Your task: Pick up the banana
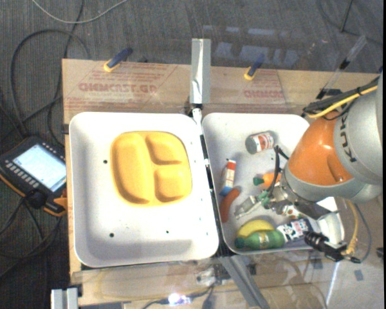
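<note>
The yellow banana (pixel 255 226) lies near the front edge of the right bin (pixel 217 140), pressed against a green bottle (pixel 262 239) just in front of it. My gripper (pixel 260 202) hangs low in the right bin, just behind and slightly above the banana, under the orange band of the arm (pixel 315 156). Nothing shows in its grasp. The arm hides the bin's right side.
The right bin also holds a small can (pixel 260 141) at the back, a white and red tube (pixel 229 172), a red-orange item (pixel 228 205), a small orange piece (pixel 267 179) and a labelled bottle (pixel 296 229). A yellow compartment tray (pixel 152 166) sits in the left bin (pixel 90 230).
</note>
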Controlling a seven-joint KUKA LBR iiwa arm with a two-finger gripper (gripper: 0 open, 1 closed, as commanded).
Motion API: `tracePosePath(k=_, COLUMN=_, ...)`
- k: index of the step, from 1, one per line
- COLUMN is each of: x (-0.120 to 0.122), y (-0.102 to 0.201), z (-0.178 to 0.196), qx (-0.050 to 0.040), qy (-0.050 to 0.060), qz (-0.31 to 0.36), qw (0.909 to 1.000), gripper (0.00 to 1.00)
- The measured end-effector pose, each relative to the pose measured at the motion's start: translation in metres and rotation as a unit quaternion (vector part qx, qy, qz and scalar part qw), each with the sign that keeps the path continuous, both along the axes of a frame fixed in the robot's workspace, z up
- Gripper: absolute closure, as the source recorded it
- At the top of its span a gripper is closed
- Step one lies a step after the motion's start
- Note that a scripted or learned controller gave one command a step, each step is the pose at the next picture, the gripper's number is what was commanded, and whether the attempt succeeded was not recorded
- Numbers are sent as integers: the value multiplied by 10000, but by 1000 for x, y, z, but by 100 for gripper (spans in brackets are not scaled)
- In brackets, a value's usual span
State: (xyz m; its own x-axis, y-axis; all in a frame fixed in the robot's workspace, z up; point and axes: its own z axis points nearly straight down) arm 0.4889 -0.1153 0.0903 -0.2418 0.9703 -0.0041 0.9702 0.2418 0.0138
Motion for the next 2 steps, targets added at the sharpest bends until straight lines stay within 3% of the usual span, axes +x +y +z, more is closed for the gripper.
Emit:
tracePosePath(k=1, x=1, y=-85, z=0, qx=-12, qy=-6, qz=609, qw=9981, gripper=0)
tracePosePath(k=2, x=18, y=-3, z=0, qx=-34, qy=-3, qz=740, qw=9973, gripper=0)
